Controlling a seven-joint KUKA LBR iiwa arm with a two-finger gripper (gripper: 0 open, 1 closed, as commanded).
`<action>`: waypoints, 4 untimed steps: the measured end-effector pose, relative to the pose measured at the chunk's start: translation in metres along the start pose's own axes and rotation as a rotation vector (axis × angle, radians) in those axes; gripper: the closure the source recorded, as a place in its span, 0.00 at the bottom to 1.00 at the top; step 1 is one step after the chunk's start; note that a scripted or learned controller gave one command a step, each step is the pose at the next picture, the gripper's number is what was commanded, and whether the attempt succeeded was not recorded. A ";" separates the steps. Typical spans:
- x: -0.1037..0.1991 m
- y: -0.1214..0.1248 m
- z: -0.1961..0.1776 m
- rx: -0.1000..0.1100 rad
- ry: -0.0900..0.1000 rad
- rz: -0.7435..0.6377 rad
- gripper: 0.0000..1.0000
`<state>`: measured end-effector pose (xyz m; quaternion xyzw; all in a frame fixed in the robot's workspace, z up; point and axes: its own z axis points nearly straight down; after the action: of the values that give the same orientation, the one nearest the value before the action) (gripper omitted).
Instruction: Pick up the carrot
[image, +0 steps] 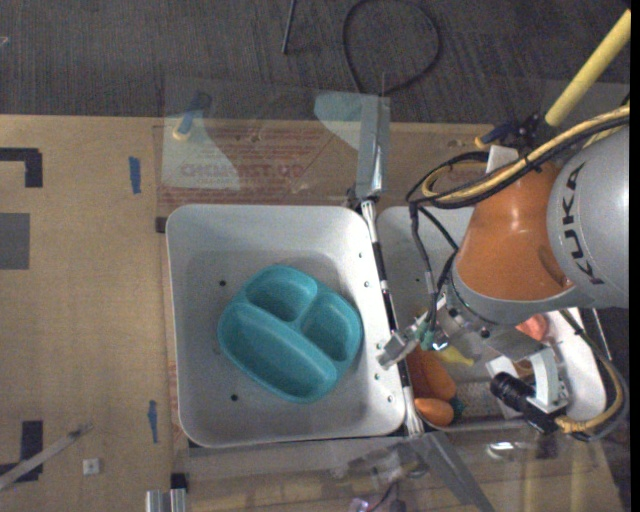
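Camera view: carrot (432, 374) seemingly lengthwise toward the bin's near edge, under the hand (437, 338), grip unclear.

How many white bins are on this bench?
2: the left bin holds a teal divided plate; the right bin sits mostly under the robot arm.
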<state>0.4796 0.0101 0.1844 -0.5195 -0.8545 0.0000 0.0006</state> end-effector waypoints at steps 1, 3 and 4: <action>-0.043 -0.023 0.000 -0.001 -0.001 -0.360 0.00; -0.111 -0.052 0.084 -0.014 -0.014 -0.334 1.00; -0.065 -0.033 -0.028 -0.003 -0.003 -0.201 1.00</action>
<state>0.4806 -0.0631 0.2120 -0.4310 -0.9023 -0.0004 -0.0013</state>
